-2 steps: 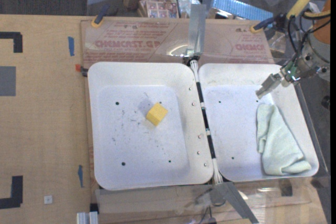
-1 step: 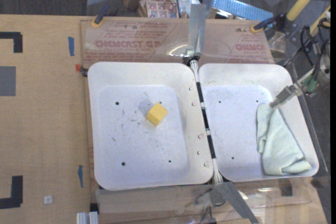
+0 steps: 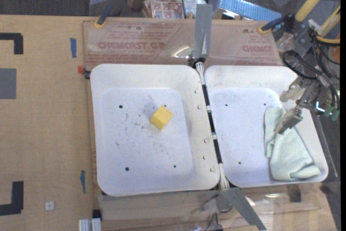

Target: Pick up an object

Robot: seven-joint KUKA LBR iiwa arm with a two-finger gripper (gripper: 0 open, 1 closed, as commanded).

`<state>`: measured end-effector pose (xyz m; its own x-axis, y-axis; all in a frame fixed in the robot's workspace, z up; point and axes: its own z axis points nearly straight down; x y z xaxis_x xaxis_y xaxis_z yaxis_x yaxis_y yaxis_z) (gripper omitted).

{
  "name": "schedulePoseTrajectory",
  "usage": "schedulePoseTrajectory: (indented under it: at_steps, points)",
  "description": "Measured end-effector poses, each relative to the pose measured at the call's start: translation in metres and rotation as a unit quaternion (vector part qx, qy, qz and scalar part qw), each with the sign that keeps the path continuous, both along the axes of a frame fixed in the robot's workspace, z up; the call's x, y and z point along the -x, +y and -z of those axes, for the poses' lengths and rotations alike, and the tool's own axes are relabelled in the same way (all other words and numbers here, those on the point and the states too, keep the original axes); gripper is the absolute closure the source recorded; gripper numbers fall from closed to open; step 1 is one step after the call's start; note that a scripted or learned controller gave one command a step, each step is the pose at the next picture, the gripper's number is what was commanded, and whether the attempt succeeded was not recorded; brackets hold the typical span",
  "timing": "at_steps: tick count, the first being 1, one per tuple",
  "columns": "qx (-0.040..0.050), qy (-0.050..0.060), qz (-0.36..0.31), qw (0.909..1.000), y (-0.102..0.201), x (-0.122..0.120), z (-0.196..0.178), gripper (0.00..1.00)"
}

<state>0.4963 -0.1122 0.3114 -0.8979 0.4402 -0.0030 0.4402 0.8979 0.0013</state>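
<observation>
The gripper (image 3: 290, 107) sits at the right side of the right-hand bin (image 3: 243, 96), with its two fingers spread apart and nothing between them. One finger (image 3: 288, 91) lies near the bin's upper right wall; the other finger (image 3: 287, 121) reaches down onto the upper edge of a pale green cloth (image 3: 287, 151), and it looks to be touching or just above the fabric, though which one cannot be told. The rest of the wrist runs off to the right among dark cables.

There is one cloth. It lies crumpled along the right wall of the right-hand bin, stretching from the middle of that wall down to the lower right corner, with a folded lump at its lower end.

There are two white bins, side by side and touching along a shared seam in the middle. The left-hand bin (image 3: 108, 84) holds one yellow block (image 3: 161, 118), a small cube, lying a little above the bin's centre and well apart from the gripper. Dark specks and smudges mark the floor of this bin around the block.

Both bins rest on a brown bench (image 3: 43, 116), which bears a few blue tape strips and black markings on its left part.
</observation>
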Motion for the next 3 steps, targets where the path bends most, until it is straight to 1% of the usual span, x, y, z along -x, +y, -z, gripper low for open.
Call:
schedulePoseTrajectory:
  at_steps: [1, 2, 3]
  points:
    - [-0.0002, 0.000, 0.086, 0.9963, -0.002, 0.012, 0.121, 0.00]
    - [-0.0001, -0.004, 0.087, 0.9962, -0.003, 0.010, 0.110, 1.00]
    - [0.0000, -0.002, 0.003, 1.0000, 0.080, 0.015, 0.006, 1.00]
